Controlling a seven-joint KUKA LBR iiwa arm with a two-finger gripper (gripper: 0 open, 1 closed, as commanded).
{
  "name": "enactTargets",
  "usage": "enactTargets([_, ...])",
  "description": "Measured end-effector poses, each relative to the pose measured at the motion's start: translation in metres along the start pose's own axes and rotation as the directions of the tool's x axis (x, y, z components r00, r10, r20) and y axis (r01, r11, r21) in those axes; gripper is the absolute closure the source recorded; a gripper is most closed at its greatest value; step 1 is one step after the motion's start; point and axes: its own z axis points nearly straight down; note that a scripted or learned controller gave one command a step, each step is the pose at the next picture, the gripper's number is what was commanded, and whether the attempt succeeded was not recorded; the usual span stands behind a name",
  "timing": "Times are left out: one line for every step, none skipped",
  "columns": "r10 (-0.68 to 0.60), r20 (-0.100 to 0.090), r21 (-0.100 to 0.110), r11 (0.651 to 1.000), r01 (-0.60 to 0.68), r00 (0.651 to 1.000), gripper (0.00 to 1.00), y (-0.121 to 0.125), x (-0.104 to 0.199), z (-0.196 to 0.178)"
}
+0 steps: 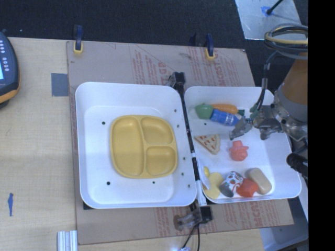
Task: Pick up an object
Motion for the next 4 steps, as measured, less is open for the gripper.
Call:
enactTargets([0.002,0.0,0.005,1.0,-0.002,1.0,0.0,-0.005,-0.028,0.068])
enactTargets([0.001,-0.001,0.006,1.0,-0.001,1.0,0.0,0.024,-0.049,0.154])
enactTargets([0.002,0.002,0.0,1.0,-0.002,1.0,1.0,0.025,-0.05,0.138])
enactTargets([-0.004,0.0,-0.012,1.0,0.004,1.0,1.0,0.016,-0.003,0.02])
